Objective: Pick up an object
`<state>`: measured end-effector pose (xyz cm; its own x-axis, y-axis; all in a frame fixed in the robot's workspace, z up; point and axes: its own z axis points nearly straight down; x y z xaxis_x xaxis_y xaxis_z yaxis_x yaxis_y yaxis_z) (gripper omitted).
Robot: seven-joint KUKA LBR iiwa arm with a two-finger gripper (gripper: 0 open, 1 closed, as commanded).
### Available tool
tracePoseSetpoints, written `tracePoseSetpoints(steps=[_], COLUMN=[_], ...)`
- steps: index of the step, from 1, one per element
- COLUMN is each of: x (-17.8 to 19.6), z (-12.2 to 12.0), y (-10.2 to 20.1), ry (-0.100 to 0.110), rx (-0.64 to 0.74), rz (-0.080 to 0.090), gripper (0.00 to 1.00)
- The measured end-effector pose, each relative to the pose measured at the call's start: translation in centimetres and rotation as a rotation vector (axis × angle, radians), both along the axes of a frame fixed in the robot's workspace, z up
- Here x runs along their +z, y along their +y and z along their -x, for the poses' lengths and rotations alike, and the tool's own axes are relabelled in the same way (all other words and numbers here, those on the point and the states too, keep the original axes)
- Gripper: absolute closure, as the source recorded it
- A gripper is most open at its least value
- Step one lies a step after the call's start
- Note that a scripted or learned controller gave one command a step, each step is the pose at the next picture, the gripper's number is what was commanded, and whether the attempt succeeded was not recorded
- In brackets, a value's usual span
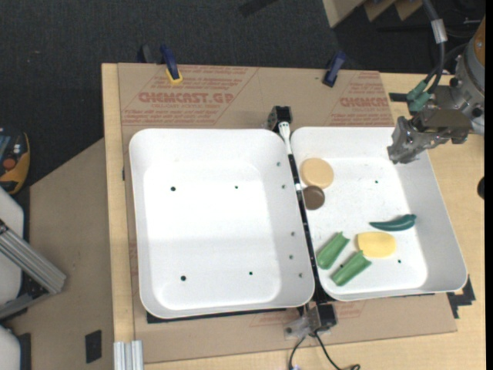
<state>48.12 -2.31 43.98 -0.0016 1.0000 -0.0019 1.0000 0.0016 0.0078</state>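
Below the fingers (402, 151), yellow object (377, 244).

Two shallow white bins sit side by side on the cardboard-covered surface (231, 91), the left bin (154, 230) and the right bin (439, 230) touching along their inner rims. In the right bin, a round tan disc (316, 173) lies at the far left, with a small brown round piece (313, 198) just nearer, touching it. Two green blocks (332, 250) (351, 268) lie side by side at the near edge. A yellow lemon-shaped piece (377, 244) lies just right of them, and a dark green curved pepper (394, 223) just beyond it. The hand (404, 146) is over the bin's far right corner.
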Motion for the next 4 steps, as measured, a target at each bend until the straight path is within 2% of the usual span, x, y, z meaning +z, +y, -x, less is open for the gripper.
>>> tracePoseSetpoints(steps=[1, 2, 4], x=[5.0, 8.3, 9.5], z=[0.1, 0.1, 0.2], y=[4.3, 7.6, 15.5], ry=[0.0, 0.001, 0.004], rx=[0.003, 0.002, 0.002], rz=[-0.003, -0.003, -0.003], gripper=[1.0, 1.0, 1.0])
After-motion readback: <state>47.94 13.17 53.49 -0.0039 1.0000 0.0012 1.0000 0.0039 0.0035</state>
